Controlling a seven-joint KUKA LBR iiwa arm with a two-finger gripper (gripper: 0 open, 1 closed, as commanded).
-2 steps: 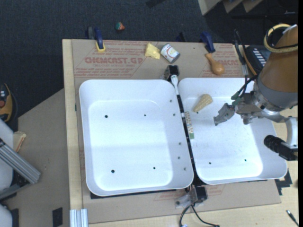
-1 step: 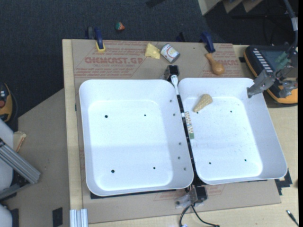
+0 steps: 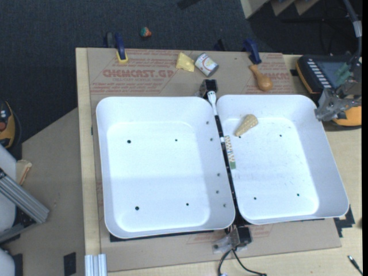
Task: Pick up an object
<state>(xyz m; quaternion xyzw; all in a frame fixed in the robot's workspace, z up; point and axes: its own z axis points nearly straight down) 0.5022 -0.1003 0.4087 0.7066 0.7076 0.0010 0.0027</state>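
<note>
Daylight is falling across two shallow white bins sitting side by side on a brown printed board (image 3: 144, 72). The left bin (image 3: 155, 177) is showing a bare floor marked with a few dark dots. The right bin (image 3: 282, 183) is holding a tan cone-shaped object (image 3: 246, 124), which is lying on its side in the far left part of that bin, its narrow end pointing toward the seam between the bins. A small patterned strip (image 3: 230, 152) is lying along the right bin's left wall, nearer than the cone and apart from it. The gripper (image 3: 329, 107) is hanging at the right bin's far right corner, just over the rim and well apart from the cone; it is gripping nothing visible, and how far it is parted cannot be told from this angle. Beyond the bins, a yellow wedge (image 3: 185, 62) and a small box (image 3: 206, 64) are resting just beside each other on the board, a brown pear-like piece (image 3: 261, 78) is lying farther right, and two blue clamps (image 3: 120, 48) are pinning the board's far edge.
</note>
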